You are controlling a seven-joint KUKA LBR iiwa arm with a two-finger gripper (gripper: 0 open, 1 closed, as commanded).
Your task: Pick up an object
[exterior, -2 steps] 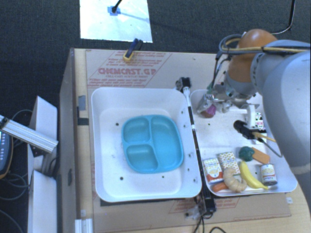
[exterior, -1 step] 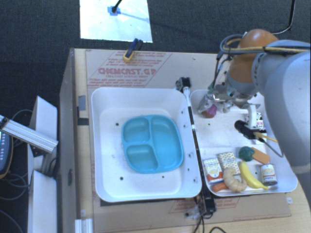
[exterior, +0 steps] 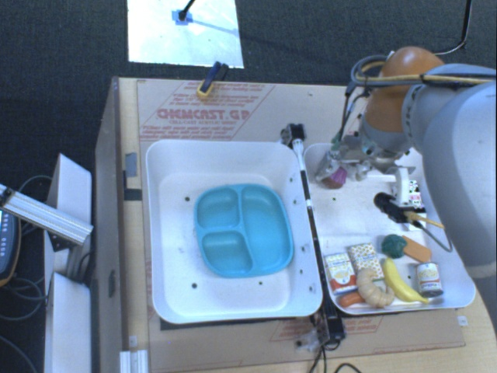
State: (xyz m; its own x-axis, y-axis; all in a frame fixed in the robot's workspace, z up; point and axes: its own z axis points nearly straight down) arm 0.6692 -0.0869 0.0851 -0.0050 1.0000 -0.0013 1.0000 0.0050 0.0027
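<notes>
One gripper hangs low over the far corner of the right bin, right of the blue divided plate and further from the camera than it. How wide it stands cannot be told from this slant. A small purplish-pink object lies directly beneath it, touching it or very nearly so. It looks like the thing the task is after, but whether it is gripped cannot be told; it seems to rest on the bin floor. My guess is that the arm has dropped here because this object lies alone, well apart from the other goods, leaving room on both sides.

All the remaining goods crowd the right bin's near edge, right of the plate and nearer the camera:
- two small printed packets
- a carrot-like orange piece
- a pale, lumpy pastry-like piece touching a banana
- a small can
- a green broccoli-like toy against an orange block

Packed so closely, they would probably be harder to pick singly.

Around the plate stands the left bin, which holds only that plate, lying flat with its three compartments bare.
</notes>
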